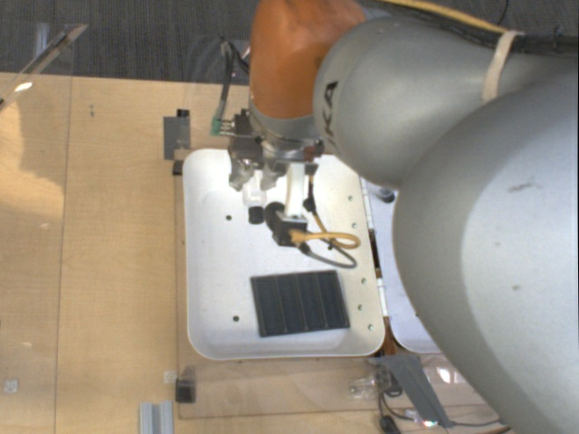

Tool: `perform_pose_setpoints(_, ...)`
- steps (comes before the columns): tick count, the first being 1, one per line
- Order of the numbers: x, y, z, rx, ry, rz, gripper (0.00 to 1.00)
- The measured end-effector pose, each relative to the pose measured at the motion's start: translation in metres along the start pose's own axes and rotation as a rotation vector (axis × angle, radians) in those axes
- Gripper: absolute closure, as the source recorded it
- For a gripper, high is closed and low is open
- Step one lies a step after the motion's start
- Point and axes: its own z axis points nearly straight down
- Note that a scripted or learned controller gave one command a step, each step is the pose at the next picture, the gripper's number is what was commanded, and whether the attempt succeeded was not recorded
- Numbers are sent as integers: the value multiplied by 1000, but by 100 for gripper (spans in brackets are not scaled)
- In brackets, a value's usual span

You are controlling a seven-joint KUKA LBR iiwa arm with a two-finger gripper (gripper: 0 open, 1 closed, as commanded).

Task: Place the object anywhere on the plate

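1. I am hovering the gripper (pixel 269 186) over the far half of the left bin (pixel 204 260), close to its far edge.
2. I cannot tell whether it is open, closed, or clamped on anything.
3. The dark ribbed plate (pixel 299 303) is lying flat by the bin's near edge, toward its right corner and well apart from the gripper, so I am judging the placing as not yet done.

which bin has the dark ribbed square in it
The view's left bin: the dark square lies at its near end; the other bin sits mostly behind the arm.
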Motion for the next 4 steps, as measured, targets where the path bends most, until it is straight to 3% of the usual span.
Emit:
perform_pose_setpoints(1, 17, 57, -1, -2, 1, 189, 100)
perform_pose_setpoints(2, 20, 57, -13, -7, 2, 179, 100)
perform_pose_setpoints(3, 14, -18, -45, -4, 2, -233, 100)
perform_pose_setpoints(4, 6, 46, -47, -3, 1, -169, 100)
